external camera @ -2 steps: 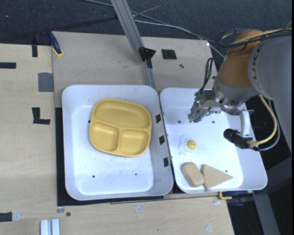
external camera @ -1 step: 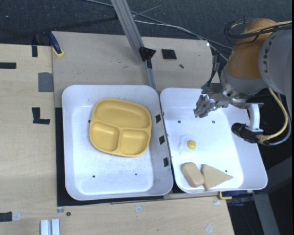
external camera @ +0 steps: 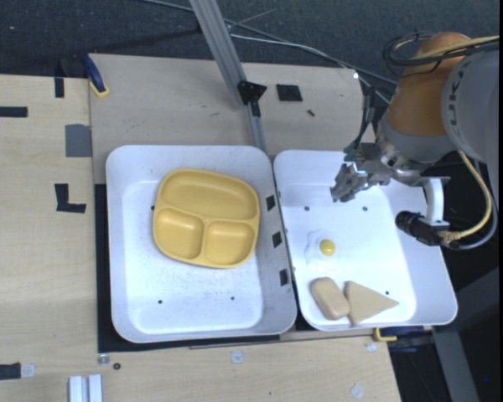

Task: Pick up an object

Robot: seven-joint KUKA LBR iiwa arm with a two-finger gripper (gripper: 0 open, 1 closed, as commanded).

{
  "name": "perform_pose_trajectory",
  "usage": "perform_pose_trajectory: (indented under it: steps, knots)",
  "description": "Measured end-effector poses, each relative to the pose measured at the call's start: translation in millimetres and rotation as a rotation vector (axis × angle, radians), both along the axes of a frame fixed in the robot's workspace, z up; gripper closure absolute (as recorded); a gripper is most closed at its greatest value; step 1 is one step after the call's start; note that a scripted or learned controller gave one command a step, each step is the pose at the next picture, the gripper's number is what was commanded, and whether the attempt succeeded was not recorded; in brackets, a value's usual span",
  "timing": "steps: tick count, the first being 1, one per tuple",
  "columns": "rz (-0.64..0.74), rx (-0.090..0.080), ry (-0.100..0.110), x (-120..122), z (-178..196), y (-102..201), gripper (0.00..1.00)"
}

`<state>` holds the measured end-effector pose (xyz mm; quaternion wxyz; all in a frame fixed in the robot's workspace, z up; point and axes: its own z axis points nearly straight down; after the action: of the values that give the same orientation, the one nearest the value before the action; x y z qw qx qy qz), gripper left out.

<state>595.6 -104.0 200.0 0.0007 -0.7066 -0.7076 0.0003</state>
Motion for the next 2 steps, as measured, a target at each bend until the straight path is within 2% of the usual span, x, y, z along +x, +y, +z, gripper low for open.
perform_pose_trajectory:
  steps: [2]
  knots:
    - [0.006, 0.001, -0.001, 5.8, 17.8, 114.6, 1.00]
